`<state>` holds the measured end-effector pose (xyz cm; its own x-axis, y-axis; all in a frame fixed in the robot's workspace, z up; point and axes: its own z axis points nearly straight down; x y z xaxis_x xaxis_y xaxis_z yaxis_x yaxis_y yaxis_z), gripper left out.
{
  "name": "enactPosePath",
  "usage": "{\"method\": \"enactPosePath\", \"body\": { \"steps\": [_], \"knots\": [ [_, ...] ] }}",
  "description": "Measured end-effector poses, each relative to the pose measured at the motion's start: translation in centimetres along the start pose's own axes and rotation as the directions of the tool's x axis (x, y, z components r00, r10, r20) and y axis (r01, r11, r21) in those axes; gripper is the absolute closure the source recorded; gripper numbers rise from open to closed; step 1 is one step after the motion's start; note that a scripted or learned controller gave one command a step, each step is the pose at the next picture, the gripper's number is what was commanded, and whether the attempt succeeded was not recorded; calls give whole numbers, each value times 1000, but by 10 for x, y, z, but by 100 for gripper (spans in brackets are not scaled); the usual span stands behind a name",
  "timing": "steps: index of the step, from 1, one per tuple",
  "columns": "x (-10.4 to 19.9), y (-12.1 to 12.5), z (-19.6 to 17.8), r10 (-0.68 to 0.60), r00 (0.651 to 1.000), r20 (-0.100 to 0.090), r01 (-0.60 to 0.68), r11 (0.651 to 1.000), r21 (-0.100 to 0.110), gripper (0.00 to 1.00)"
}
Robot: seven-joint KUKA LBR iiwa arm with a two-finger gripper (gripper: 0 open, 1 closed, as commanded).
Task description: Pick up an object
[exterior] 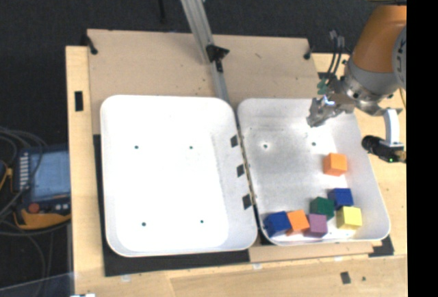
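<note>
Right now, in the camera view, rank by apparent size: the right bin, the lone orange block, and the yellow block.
1. Right bin, by far the largest.
2. and 3. Lone orange block and yellow block: they look about alike, so I won't rank them. The yellow one sits nearer the camera's lower edge, which makes any slight difference unsure.

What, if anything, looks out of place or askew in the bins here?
Nothing looks spilled or damaged. All blocks sit inside the right bin: an orange block apart, the others bunched along the near wall, from the blue block to the yellow block. The gripper hovers over the far edge.
</note>
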<state>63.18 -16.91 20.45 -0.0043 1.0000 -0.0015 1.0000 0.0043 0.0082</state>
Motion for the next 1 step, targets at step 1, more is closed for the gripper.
{"method": "enactPosePath", "body": {
  "steps": [1],
  "knots": [
    [-1,1,-18,-2,1000,-1,2,1000,4,100]
  ]
}}
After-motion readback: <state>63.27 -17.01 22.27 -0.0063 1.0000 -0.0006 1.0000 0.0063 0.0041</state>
